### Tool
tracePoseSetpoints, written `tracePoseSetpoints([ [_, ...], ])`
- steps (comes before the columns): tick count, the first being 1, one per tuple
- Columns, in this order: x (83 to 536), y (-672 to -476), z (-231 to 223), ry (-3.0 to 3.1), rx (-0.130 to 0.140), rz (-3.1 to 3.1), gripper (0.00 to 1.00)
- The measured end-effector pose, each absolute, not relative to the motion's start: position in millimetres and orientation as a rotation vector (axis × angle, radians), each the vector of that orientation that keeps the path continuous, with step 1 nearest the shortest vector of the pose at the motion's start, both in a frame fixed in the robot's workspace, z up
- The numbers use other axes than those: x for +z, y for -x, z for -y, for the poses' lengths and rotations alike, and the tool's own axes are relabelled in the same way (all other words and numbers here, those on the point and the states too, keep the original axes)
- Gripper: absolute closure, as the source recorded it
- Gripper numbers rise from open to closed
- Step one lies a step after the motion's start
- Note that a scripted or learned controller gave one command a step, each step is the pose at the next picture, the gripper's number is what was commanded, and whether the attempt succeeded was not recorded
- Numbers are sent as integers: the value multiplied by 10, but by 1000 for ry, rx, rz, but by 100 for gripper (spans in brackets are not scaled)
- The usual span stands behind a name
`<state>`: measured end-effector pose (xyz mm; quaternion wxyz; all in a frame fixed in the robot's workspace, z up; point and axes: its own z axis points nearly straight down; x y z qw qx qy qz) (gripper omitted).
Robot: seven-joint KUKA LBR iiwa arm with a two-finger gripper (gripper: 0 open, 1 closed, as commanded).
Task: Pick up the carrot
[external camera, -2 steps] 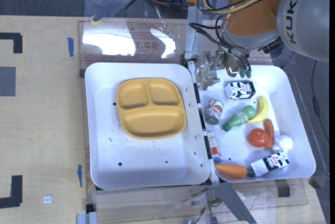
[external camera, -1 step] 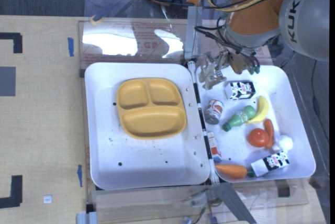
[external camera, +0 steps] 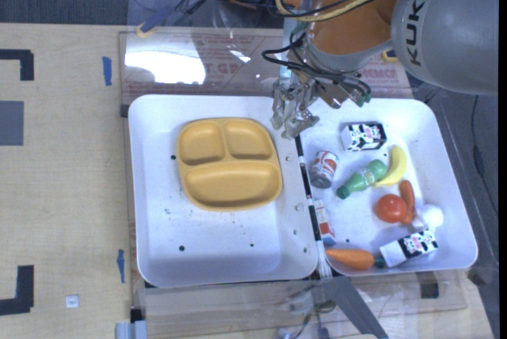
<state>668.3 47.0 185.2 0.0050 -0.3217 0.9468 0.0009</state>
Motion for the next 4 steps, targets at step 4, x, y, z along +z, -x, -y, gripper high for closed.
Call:
tracePoseSetpoints([
  [4, 1965, -6668, -794, 733, 3, -3045, 100],
])
